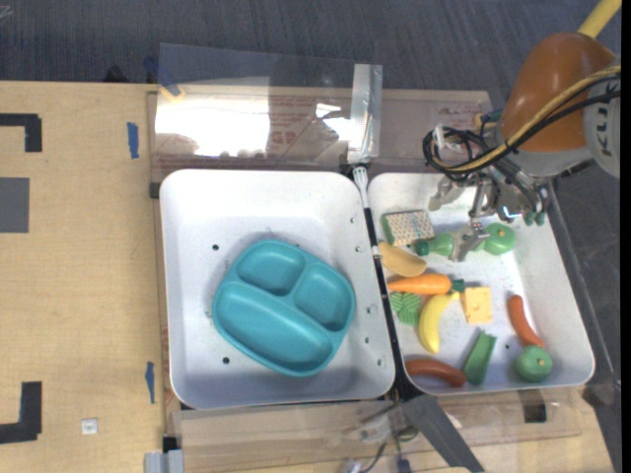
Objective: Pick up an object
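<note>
My gripper [471,233] hangs low over the far part of the right bin [572,294], among black cables. Right under it lie two green toy vegetables [444,245] [500,241], one on each side of it. A speckled cracker [407,227] lies just to its left. Nearer the front are a tan slice [402,259], a carrot [422,285], a banana [432,321], a cheese cube [477,304], a red sausage [523,320], a green apple [533,363], a cucumber piece [479,356] and a dark red sausage [434,371]. I see nothing lifted.
The left bin [187,225] holds a teal divided plate [286,304]. A ridge [373,264] separates the two bins. A clear plastic sheet [266,116] stands behind the bins. The arm's orange band [557,92] is at the upper right.
</note>
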Robot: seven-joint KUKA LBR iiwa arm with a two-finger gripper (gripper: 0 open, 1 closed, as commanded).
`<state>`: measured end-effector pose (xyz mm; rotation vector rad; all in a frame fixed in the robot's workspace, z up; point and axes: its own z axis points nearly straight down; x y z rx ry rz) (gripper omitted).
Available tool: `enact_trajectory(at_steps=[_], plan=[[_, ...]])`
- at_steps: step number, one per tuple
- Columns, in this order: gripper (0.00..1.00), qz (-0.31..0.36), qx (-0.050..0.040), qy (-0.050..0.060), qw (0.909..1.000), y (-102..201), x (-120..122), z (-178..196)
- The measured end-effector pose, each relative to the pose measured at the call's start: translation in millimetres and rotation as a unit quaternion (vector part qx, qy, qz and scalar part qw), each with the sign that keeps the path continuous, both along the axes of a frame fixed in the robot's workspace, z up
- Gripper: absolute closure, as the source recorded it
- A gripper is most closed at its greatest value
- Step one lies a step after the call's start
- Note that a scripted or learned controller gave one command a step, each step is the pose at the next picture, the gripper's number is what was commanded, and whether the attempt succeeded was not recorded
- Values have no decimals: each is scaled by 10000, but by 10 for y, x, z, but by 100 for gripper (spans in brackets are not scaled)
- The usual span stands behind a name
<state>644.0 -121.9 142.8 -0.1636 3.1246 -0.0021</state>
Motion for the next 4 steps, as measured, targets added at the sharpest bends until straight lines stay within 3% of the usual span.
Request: enact_trajectory(at_steps=[1,2,3,4], plan=[[0,477,-7,-2,9989,-122,-593,-534],[0,1476,-28,-13,9890,110,-998,-526],[0,792,-12,-28,9969,90,-1259,-526],[0,794,-24,-19,9968,197,-1245,-524]])
